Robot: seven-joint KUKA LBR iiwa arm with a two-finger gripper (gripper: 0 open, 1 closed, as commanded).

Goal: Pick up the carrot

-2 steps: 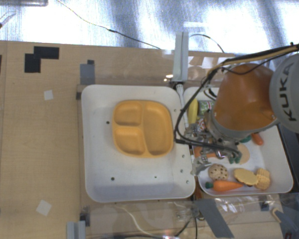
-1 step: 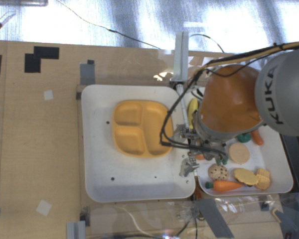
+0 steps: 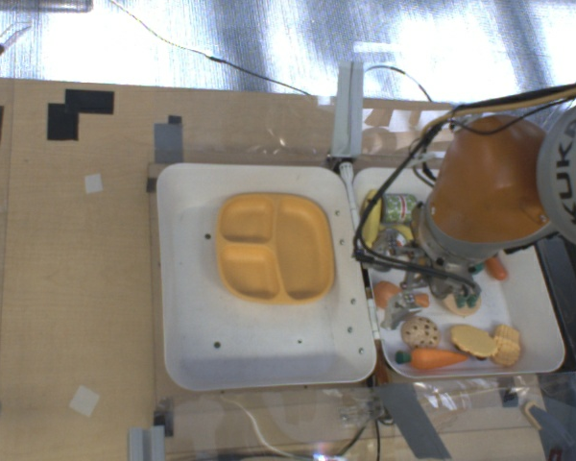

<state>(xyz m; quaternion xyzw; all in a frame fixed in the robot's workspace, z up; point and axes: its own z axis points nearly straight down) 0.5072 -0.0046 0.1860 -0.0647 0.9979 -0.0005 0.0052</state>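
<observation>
The carrot (image 3: pixel 438 358) is orange with a small green end at its left. It lies flat near the front edge of the right bin (image 3: pixel 536 327). My gripper (image 3: pixel 403 305) hangs below the orange wrist band, over the middle of the right bin. It sits a little behind and to the left of the carrot, apart from it. Nothing shows between it and the carrot but a round speckled cookie (image 3: pixel 420 331).
A yellow divided plate (image 3: pixel 274 248) rests in the left bin (image 3: pixel 192 339). The right bin is crowded: a banana (image 3: pixel 372 217), a small can (image 3: pixel 400 206), an orange piece (image 3: pixel 388 292), a tan flat piece (image 3: pixel 473 341), a waffle-like cracker (image 3: pixel 506 346), and a small red-orange item (image 3: pixel 497 269).
</observation>
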